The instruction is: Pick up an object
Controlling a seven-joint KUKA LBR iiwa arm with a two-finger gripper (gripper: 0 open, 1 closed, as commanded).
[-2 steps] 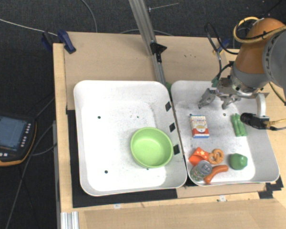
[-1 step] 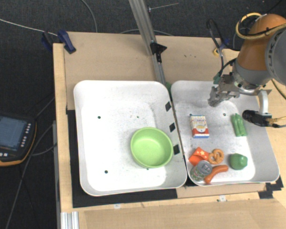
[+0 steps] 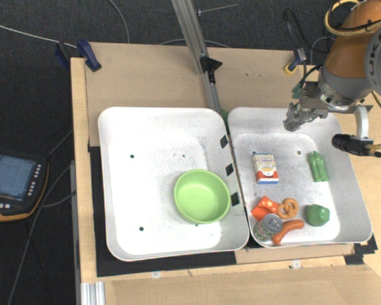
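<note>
Hovering over the right shallow white bin [image 3: 343, 170] at its 12 o'clock end, the grey end effector [image 3: 296, 121] is holding nothing; finger spacing can't be told. Small red-and-white carton [image 3: 265, 168] is lying mid-bin, at 7 o'clock from it. Round light-green plastic bowl [image 3: 202, 196] is sitting in the left white bin [image 3: 133, 170].

The arm [image 3: 359, 43] runs off the right edge; the tool [image 3: 297, 118] is too small to judge its grip; the bench [image 3: 178, 284] is cut off below.
</note>
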